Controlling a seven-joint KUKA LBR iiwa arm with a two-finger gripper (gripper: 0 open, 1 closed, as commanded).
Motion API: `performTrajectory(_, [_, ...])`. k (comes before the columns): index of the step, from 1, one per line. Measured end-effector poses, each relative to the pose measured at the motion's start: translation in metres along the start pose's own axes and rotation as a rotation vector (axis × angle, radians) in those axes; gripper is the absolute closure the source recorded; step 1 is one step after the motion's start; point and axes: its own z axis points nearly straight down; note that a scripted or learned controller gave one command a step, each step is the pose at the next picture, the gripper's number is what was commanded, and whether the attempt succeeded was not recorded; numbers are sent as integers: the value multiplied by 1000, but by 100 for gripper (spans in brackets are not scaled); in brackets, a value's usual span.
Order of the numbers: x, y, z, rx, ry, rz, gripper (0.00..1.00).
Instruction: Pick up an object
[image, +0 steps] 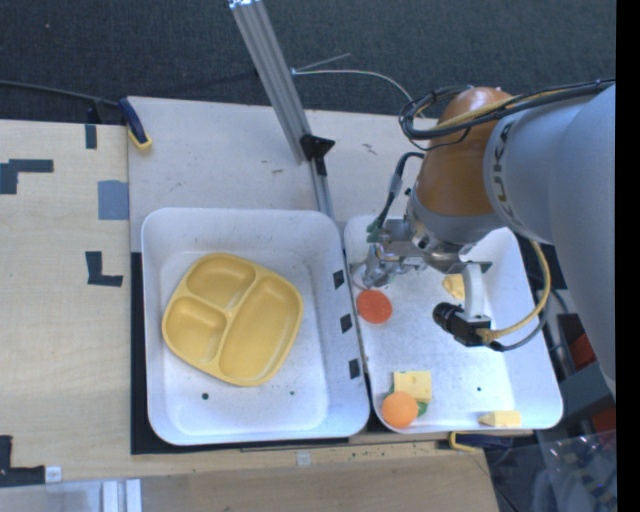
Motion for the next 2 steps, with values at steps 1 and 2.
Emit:
performTrajectory(1, [31, 50, -32, -12, -1, -1, 100])
performTrajectory(2, [57, -34, 0, 0, -2, 2, 100])
